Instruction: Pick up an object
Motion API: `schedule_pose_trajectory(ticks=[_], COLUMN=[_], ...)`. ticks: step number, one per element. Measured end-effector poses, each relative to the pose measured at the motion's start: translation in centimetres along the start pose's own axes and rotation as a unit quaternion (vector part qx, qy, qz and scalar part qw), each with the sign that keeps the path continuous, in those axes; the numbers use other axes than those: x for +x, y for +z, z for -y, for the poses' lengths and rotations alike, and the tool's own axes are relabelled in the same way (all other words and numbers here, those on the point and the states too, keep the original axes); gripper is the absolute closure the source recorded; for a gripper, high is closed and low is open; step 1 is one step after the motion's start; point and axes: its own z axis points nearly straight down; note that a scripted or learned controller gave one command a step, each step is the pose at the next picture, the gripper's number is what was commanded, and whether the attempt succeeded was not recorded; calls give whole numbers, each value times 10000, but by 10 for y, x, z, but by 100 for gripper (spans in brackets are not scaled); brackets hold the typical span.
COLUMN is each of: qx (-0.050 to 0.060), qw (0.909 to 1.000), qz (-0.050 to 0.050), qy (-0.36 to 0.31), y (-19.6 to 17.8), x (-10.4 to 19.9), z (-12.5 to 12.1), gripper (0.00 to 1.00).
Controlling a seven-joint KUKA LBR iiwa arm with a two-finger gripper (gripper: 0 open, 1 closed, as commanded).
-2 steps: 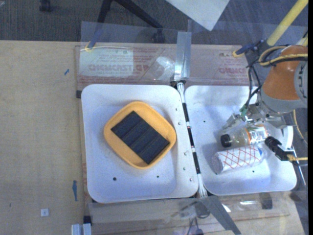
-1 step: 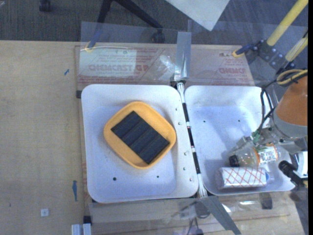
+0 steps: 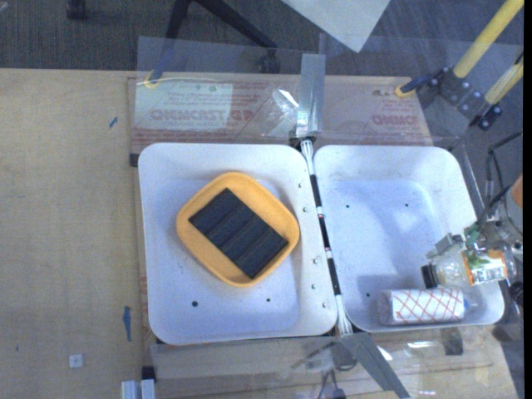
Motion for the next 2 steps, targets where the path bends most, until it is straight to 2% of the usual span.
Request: schedule_pose_trajectory(ticks=[1, 2], qx=[-127, -121], qw=[9994, 9992], qz=[64, 63], qy=[-302, -363], y=[39, 38], x=[20, 51], z=[-9, -13], gripper=[0, 0])
